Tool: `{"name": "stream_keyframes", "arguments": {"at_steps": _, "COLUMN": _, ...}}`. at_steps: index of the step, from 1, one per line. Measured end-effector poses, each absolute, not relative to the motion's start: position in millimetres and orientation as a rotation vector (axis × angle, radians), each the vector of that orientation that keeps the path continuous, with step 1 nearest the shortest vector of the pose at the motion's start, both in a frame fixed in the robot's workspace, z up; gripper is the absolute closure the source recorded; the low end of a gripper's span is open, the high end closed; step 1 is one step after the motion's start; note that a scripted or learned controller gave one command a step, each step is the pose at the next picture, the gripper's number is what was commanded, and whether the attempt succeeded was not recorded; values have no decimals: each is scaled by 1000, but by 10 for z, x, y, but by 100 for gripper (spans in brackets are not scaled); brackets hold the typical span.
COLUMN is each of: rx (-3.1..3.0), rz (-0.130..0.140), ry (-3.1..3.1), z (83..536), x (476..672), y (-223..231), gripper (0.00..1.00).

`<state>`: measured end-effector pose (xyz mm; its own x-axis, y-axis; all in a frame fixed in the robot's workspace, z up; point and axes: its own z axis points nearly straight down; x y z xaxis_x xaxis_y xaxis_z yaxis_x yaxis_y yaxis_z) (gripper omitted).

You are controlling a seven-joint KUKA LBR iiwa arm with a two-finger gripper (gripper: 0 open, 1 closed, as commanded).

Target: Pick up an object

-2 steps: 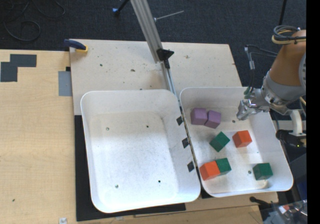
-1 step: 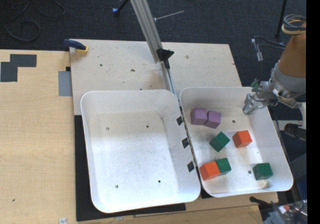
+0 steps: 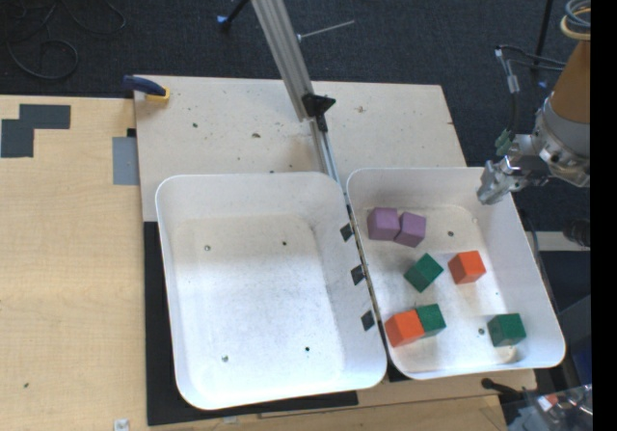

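- Jaws [image 3: 490,190]: seen at the right side of the view, over the upper right rim of the right bin [image 3: 540,255]; too small and blurred to tell whether apart or together.
- Nothing visible between the jaws; no contact with any block apparent.
- Arm [image 3: 569,121]: enters from the right, grey wrist below an orange band.
- Right bin: shallow, white, holding seven blocks.
- Two purple blocks [image 3: 396,225]: upper part of the right bin, side by side and touching.
- Green block [image 3: 423,273]: near the bin's middle, below the purple pair, turned at an angle.
- Orange block [image 3: 467,267]: just right of that green block, apart from it.
- Orange block at the lower left [image 3: 405,327]: close to the divider side, touching a second green block [image 3: 431,319] on its right.
- Third green block [image 3: 506,330]: lower right corner of the bin, well apart from the others.
- All blocks resting on the bin floor, none lifted.
- Left bin [image 3: 183,227]: shallow, white, beside the right bin, rims meeting along the middle; floor dotted with small dark specks.
- Tabletop [image 3: 231,125]: pale board behind both bins, speckled with dark marks.
- Metal rail [image 3: 284,43]: slanting from the top of the view down to the junction of the two bins.
- Small blue and yellow item [image 3: 147,88]: upper left corner of the tabletop, kind not clear.
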<state>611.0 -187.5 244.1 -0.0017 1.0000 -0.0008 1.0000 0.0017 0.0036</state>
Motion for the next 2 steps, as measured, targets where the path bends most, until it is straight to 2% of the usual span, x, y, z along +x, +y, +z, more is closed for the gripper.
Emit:
{"name": "stream_keyframes", "arguments": {"at_steps": 1, "rx": 2221, "rz": -2, "ry": 2230, "z": 2309, "x": 5950, "y": -1390, "gripper": 100}}
{"name": "stream_keyframes", "arguments": {"at_steps": 2, "rx": 2221, "rz": -1, "ry": 2229, "z": 2394, "x": 5750, "y": -853, "gripper": 100}}
